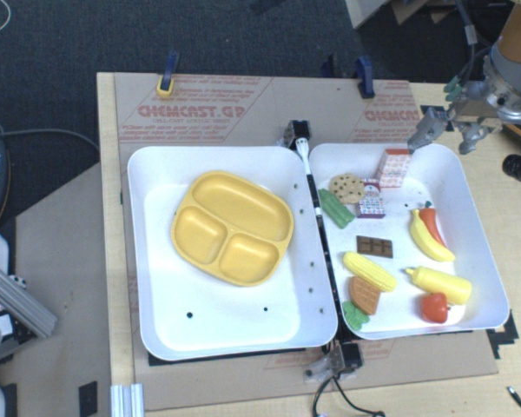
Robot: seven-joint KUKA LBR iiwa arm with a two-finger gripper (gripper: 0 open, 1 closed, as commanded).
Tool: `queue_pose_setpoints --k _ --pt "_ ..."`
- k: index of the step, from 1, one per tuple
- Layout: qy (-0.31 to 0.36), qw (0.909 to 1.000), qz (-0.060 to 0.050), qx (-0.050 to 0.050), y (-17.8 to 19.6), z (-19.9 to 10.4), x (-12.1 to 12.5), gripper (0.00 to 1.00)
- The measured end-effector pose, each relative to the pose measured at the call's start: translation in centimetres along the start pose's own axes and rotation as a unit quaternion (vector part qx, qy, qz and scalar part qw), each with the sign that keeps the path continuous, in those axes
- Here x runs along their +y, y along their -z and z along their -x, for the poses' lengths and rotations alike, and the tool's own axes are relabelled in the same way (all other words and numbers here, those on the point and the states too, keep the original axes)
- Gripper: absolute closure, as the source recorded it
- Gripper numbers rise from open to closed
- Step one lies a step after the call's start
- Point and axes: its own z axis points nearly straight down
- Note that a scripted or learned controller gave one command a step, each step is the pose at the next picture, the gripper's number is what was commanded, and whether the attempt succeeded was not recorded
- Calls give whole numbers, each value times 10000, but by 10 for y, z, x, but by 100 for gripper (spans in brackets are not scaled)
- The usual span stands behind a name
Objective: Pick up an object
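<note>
The gripper (445,133) hangs over the far right corner of the right bin (482,259). Its two fingers (424,131) are spread apart, and nothing is between them.

The right bin is full of toy food. A small red and white box (393,167) lies just beside the gripper, near the bin's far edge. Next to the box is a cookie (345,186), and a green piece (336,208) lies at the bin's left wall. A tiny packet (372,206) sits below the box; it is too small to read. A chocolate bar (374,247) lies in the middle. On the right are a banana (428,237) and a red pepper (432,225), touching. Nearer the front are a corn cob (370,272), a brown piece (364,295), a yellow bottle (440,281), maybe mustard, and a tomato (434,307).

The left bin (156,302) holds a yellow plate (233,228) with three parts.

Both bins sit side by side on the bench (122,111).
</note>
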Motion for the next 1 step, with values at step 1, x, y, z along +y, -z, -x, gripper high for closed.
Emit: queue_pose_setpoints --k 1 --pt "14 10000 66 -13 8 0 2 0"
